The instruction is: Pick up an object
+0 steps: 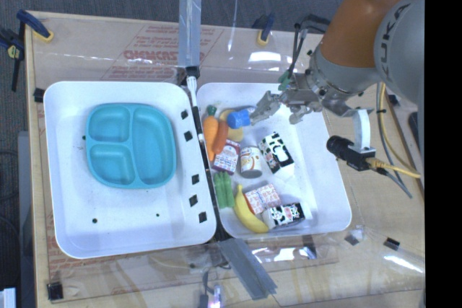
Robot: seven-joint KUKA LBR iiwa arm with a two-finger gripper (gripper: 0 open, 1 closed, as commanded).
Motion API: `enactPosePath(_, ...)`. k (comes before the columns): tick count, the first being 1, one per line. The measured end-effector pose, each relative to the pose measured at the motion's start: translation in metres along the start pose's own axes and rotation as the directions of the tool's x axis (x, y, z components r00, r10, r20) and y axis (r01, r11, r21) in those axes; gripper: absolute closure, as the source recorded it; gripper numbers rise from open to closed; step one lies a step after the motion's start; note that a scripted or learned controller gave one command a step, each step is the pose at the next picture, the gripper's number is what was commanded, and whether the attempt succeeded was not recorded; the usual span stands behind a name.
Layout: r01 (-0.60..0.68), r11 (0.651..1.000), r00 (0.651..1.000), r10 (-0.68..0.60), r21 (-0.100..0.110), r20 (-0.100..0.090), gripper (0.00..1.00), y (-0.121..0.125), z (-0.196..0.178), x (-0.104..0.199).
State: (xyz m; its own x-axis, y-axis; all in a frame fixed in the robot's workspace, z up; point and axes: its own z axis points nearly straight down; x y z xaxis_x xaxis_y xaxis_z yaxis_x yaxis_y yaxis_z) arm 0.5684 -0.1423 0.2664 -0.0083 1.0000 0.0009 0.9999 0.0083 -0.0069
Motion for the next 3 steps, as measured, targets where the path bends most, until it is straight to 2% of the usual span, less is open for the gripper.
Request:
enactPosePath(1, 0.128, 0.992, 0.992, -0.128, -0.002, 0.0, 0.0, 0.042, 0.138, -0.045)
enactPosePath(2, 0.226, 0.974, 0.974, -0.226, -0.004, 0.001, 0.0, 0.0, 0.175, -0.068)
enactPosePath(3, 0.23, 0.973, 0.973, -0.23, -0.002, 0.001, 1.0, 0.001, 0.166, -0.068)
